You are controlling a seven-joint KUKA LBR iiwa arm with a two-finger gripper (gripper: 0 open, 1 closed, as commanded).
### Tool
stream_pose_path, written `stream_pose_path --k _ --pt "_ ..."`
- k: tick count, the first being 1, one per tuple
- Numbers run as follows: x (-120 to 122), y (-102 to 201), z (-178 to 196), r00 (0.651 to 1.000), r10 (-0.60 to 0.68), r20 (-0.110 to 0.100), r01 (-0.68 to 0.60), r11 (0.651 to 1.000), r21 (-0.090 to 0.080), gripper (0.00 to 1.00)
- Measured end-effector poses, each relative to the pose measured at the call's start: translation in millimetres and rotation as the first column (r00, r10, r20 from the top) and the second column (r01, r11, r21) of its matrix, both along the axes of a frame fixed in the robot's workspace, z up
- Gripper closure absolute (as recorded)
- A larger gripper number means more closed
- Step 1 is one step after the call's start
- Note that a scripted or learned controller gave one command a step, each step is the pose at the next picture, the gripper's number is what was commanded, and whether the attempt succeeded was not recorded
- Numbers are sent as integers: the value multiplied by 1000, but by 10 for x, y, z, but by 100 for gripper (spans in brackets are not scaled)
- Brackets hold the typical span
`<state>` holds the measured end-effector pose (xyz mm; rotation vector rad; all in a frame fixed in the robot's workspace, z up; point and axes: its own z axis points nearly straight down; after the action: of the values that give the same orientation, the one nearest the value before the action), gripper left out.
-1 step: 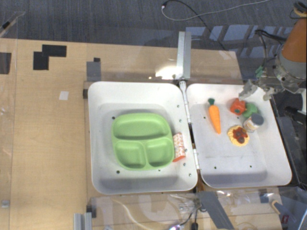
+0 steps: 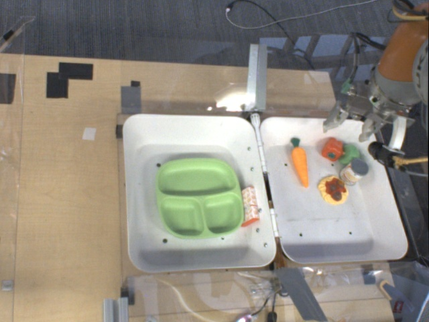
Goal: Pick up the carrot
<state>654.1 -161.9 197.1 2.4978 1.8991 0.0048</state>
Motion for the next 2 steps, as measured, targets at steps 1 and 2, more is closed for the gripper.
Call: stream_pose_path --k 1,2 --pt "121 604 -952 988 155 -1 -155 988 1 0" --pt "0 812 -850 998 -66 -2 66 998 2 0"
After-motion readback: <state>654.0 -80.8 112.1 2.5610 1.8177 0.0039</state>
